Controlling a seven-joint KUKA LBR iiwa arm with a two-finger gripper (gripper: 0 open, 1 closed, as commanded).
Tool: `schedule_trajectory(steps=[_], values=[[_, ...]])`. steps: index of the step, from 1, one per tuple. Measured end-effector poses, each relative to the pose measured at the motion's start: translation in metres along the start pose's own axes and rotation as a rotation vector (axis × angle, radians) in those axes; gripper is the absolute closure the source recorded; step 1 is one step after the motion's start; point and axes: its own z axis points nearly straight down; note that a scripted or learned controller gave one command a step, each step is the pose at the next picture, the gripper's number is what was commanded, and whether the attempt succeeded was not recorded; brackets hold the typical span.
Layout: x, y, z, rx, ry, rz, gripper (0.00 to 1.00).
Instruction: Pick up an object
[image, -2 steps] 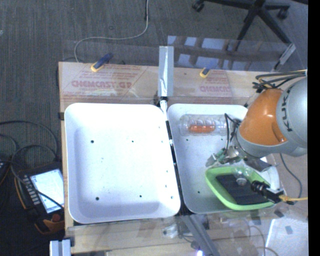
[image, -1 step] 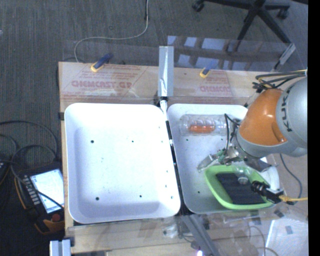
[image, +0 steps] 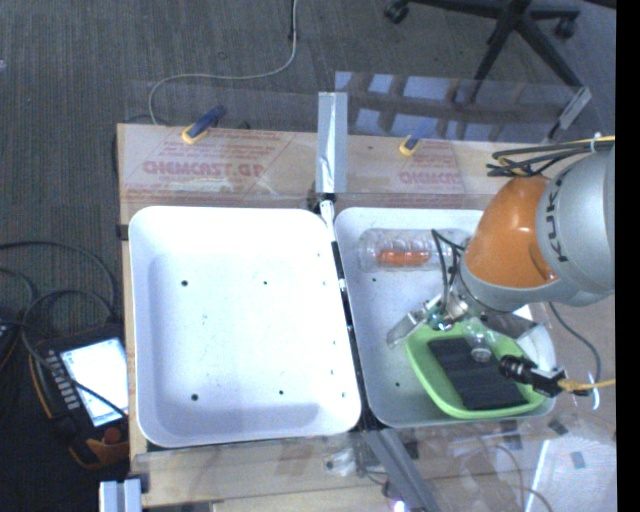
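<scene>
In the right bin (image: 385, 385) lies a green tray-like object with a black pad on it (image: 470, 378), near the front right. A clear plastic container with orange contents (image: 400, 250) lies on its side at the back of that bin. My gripper (image: 447, 315) hangs low under the orange band of the arm (image: 505, 245), right at the back left corner of the green object. The wrist hides much of the gripper, and I cannot make out whether anything is held.
The left bin (image: 240, 320) sits beside the right one, with a thin wall between them. Cables run along the arm and over the right bin's front right corner. A handheld screen (image: 85, 375) lies on the floor at the far left.
</scene>
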Motion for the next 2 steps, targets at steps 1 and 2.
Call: schedule_trajectory(steps=[1, 2], values=[[0.0107, -0.0389, -0.0010, -0.011, -0.002, 0.073, 0.00], [0.0115, -0.0361, -0.0107, -0.014, 0.002, 0.071, 1.00]])
